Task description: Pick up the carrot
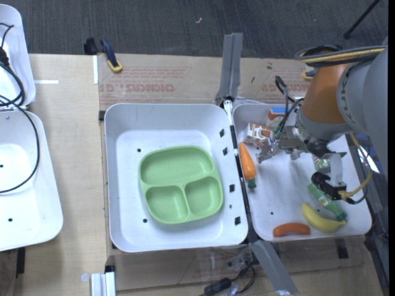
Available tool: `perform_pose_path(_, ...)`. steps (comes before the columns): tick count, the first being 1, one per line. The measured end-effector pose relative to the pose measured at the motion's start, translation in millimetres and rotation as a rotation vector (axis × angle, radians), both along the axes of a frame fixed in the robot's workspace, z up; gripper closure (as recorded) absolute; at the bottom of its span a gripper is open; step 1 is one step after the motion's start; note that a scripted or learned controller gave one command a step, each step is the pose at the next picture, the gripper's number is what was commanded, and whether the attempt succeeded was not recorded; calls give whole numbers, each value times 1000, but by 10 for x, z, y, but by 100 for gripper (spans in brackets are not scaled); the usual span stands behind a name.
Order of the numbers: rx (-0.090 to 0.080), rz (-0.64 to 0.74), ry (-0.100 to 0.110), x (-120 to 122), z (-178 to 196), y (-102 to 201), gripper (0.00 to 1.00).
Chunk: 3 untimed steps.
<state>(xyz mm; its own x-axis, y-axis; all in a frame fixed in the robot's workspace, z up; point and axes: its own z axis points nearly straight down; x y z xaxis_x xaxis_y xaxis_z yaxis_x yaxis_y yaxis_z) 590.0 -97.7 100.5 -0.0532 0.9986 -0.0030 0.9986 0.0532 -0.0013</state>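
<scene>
Metal gripper point(266, 148) hovers just right of the smooth tapered orange carrot point(247, 162), finger state unclear; carrot lies lengthwise against the right white bin's point(271, 217) left wall.

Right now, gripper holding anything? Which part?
Nothing held. The gripper sits just right of the carrot, which lies on the bin floor by the left wall.

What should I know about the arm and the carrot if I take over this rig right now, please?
Gripper: low in the right bin, just right of the carrot; nothing seen held.
Carrot: lying against the right bin's left wall, not lifted.
Also in that bin: banana, a red-orange piece at the front.
Green divided plate sits in the left bin.
Done: approach. Left: grasp and lift.
</scene>
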Motion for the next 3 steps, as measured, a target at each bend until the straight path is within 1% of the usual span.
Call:
perform_pose_path(1, 6, -21, 48, 585, -110, -97, 0)
perform_pose_path(2, 7, -411, 69, 497, -162, 0, 0)
perform_pose_path(3, 8, -620, 98, 518, -179, -110, 0)
